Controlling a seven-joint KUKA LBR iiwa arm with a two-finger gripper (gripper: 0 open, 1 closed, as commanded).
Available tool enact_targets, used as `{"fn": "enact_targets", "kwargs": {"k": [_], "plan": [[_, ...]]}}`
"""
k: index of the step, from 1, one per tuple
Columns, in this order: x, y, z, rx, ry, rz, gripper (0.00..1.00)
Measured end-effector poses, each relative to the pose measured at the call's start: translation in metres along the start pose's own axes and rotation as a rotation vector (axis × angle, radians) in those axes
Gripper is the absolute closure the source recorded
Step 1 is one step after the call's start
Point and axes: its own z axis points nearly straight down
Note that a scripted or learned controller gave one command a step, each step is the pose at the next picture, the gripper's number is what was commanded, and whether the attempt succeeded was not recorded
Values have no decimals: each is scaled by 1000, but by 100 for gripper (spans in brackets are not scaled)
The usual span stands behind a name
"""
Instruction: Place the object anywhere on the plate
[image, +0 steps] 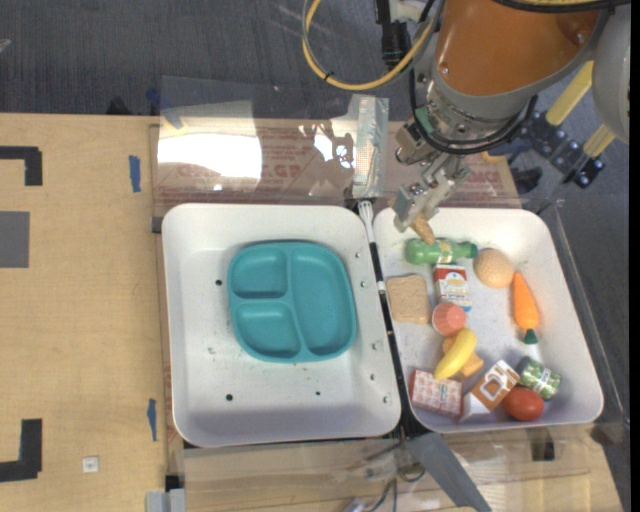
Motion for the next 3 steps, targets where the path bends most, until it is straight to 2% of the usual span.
{"fn": "enact_targets", "kwargs": {"k": [1, 2, 3], "plan": [[-68, -18, -31, -2, -2, 139, 100], [-117, 28, -31, -8, -1, 104, 100], [-43, 87, -41, -9, 2, 140, 100]]}}
